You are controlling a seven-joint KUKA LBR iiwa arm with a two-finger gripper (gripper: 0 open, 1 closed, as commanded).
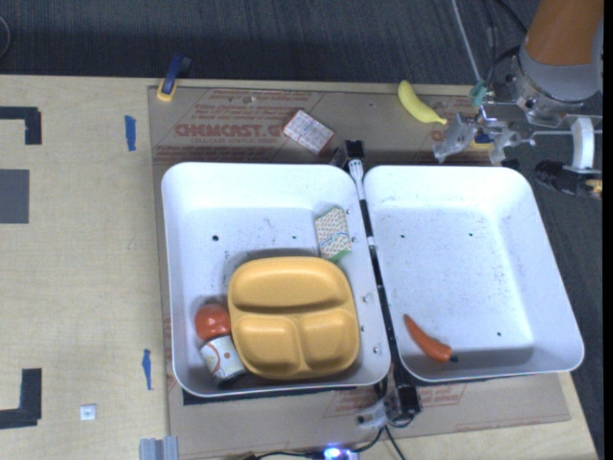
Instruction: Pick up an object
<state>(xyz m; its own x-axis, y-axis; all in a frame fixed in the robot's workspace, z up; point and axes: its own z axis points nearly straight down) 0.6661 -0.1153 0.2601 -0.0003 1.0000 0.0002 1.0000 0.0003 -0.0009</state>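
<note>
In the right bin (498, 209) an orange carrot-shaped toy (427, 339) lies near the front left corner. The left bin (192, 209) holds a yellow divided tray (292, 314), a red-orange ball (212, 321), a small white cup with orange marks (221, 357) and a patterned packet (332, 231). My gripper (471, 134) hangs at the top right, just beyond the right bin's far rim and beside a yellow banana (420, 103). Nothing shows in its grasp.
A second patterned packet (307, 130) lies on the board behind the left bin. A blue clip (172, 75) sits at the board's far left corner. Cables (393, 412) run at the front between the bins. The arm's orange band (567, 17) stands at the top right.
</note>
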